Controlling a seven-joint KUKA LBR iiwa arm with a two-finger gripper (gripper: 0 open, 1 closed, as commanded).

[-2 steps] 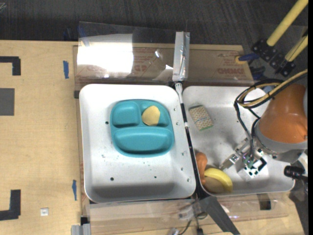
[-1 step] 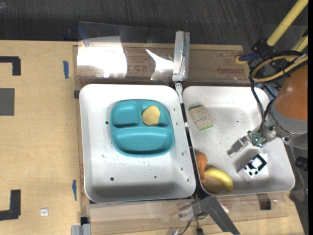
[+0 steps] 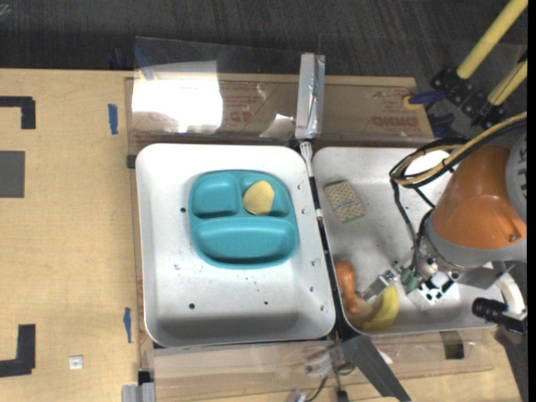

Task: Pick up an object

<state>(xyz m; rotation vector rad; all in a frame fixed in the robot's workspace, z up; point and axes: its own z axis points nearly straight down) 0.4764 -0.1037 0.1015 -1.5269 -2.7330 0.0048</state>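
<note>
Reaching into the right bin [image 3: 377,182], the gripper [image 3: 390,281] hangs at the near edge, touching a banana [image 3: 385,306] beside an orange object [image 3: 345,281]; whether its fingers grasp anything cannot be told. Open floor lies farther in, around a sponge [image 3: 344,200]; the left bin [image 3: 159,249] carries a teal tray [image 3: 243,239] with a yellow object [image 3: 259,198].

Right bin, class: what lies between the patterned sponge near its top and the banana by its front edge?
In the camera view, bare white bin floor separates the sponge from the banana; the orange object sits left of that line.
</note>
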